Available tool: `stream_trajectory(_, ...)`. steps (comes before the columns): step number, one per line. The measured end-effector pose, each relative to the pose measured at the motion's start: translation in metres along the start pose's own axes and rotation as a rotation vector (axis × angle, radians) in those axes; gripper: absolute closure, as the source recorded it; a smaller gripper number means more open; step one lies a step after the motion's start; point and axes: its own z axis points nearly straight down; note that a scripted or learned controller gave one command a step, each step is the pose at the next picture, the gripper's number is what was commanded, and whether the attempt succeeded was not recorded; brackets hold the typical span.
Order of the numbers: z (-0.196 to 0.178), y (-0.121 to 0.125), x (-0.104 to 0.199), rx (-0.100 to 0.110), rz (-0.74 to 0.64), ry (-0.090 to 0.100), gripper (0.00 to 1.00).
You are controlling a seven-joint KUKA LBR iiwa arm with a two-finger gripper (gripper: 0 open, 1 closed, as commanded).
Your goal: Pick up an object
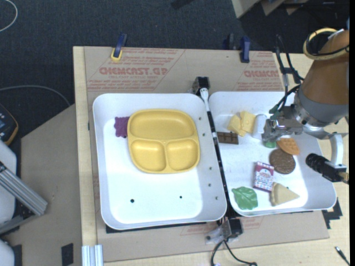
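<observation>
A: Gripper [272,131] sits low over the right white plastic bin [319,195], near its upper middle. Fingers: can't tell, the wrist hides them.

B: What lies nearest?

A: A small green object [269,143] touching the gripper at its 6 o'clock, partly covered. An orange oval flat piece [288,146] just beside, at 4 o'clock. A pale yellow chunky block [243,123] near, at 9 o'clock.

B: Likely target?

A: Judging by position, the green one directly under the tips. Its long axis I can't read. Nothing visibly held.

B: Others?

A: Brown round disc [283,162] at 5 o'clock; farther down the red-and-white small carton [264,176].
</observation>
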Motion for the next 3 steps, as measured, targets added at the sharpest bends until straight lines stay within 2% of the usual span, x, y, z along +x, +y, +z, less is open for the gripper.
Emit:
stream_trajectory(1, -0.024, 0.001, 0.0, 0.002, 0.001, 0.0, 1.0)
stream_trajectory(2, -0.013, -0.027, 0.046, 0.013, -0.001, 0.005, 1.0)
stream_trajectory(3, -0.032, -0.057, 0.084, 0.01, -0.001, 0.005, 1.0)
